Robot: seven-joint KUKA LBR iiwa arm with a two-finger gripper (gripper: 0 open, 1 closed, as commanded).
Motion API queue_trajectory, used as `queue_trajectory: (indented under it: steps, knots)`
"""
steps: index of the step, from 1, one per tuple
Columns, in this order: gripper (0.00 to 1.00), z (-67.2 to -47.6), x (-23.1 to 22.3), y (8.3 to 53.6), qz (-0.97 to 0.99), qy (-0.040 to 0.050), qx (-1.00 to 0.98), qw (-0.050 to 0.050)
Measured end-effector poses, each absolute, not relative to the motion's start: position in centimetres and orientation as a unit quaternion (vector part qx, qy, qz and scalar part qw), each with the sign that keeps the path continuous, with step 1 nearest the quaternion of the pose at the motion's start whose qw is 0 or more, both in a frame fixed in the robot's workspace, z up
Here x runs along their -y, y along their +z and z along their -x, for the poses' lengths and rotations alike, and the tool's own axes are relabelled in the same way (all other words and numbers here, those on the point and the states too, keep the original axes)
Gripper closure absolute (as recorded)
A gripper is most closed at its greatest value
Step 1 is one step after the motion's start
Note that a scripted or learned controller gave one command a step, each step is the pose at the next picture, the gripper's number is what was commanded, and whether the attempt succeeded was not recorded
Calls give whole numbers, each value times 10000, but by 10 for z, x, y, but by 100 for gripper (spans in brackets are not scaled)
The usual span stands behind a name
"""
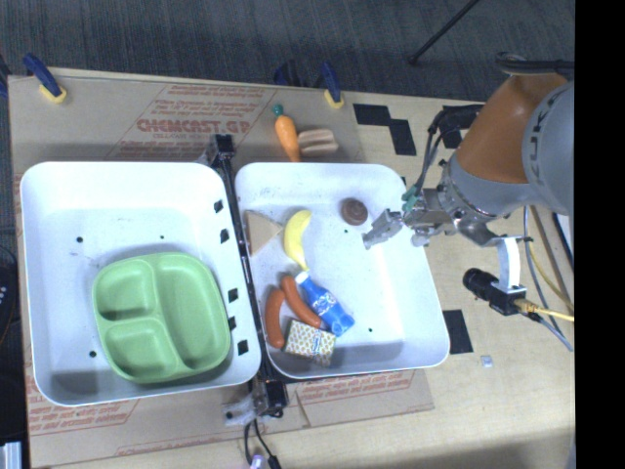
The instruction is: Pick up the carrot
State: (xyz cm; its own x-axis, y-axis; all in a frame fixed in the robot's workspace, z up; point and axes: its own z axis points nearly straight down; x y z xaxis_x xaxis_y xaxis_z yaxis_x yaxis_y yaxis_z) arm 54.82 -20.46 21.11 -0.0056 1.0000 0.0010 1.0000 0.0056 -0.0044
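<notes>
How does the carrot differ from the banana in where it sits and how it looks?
The carrot lies outside the bins on the bench behind the right bin; the banana lies inside that bin. The carrot is orange with a green top and straight; the banana is yellow and curved. The carrot sits beside a hot dog bun; the banana lies near a sandwich slice. Both lie flat, apart from the gripper.

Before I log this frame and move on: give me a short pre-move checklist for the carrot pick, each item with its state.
1. Carrot in plain sight: ok; it lies on the bench behind the right bin.
2. Carrot free of clutter: not ok; a hot dog bun sits right beside it.
3. Gripper above the carrot: not ok; it hangs over the right bin.
4. Finger opening: cannot tell.
5. Carrot held: not ok.
</notes>
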Motion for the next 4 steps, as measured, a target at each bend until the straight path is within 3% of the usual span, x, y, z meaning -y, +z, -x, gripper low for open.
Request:
queue_trajectory:
  steps: [1, 2, 3, 4]
  knots:
    - [0, -621, 130, 90, 7321, 15, 6812, 34]
    - [0, -656, 142, 92, 8147, 12, 5798, 14]
    - [0, -657, 184, 152, 8629, 11, 5053, 11]
    - [0, -656, 198, 92, 9005, 23, 4347, 29]
